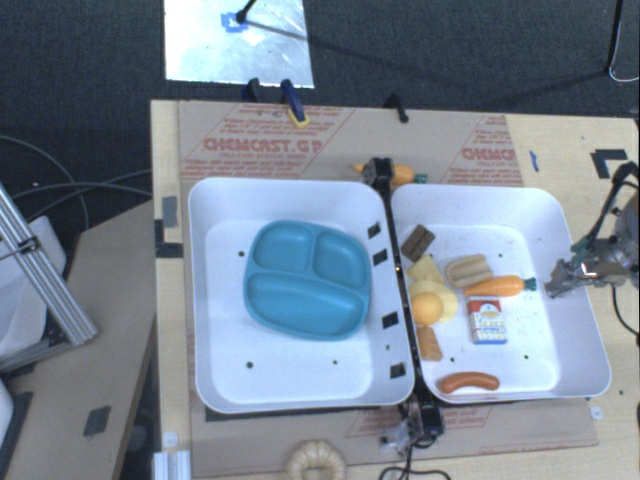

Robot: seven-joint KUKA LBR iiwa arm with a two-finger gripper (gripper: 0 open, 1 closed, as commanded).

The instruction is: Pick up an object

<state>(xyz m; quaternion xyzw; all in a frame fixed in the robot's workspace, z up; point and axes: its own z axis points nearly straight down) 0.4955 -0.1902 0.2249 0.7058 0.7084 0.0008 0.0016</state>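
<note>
- Hovering at the right-hand rim of the right white bin (575, 313), the grey two-finger gripper (562, 280) has nothing visible between its fingertips; at this size and blur I cannot tell how it is set.
- The pick looks not yet begun: every candidate lies loose on the floor of the right bin, none lifted.
- Nearest the gripper lies the orange toy carrot with a green tip (497, 286), just left of it; below that sits the small red-and-white carton (486, 322).
- Further left are the tan bread-like roll (467, 269), the round orange fruit (427, 308) resting on a pale yellow piece (428, 271), and the dark brown block (417, 239) near the divider.
- Along the bin's front lie the reddish-brown toy sausage (469, 381) and a narrow brown strip (429, 343).
- The left white bin (215, 268) holds a blue plastic divided tray (307, 279), well apart from the gripper.
- Still to do, in my judgement: choose a target (the carrot seems the handiest), descend over it, grip it and lift it clear of the bin.
</note>
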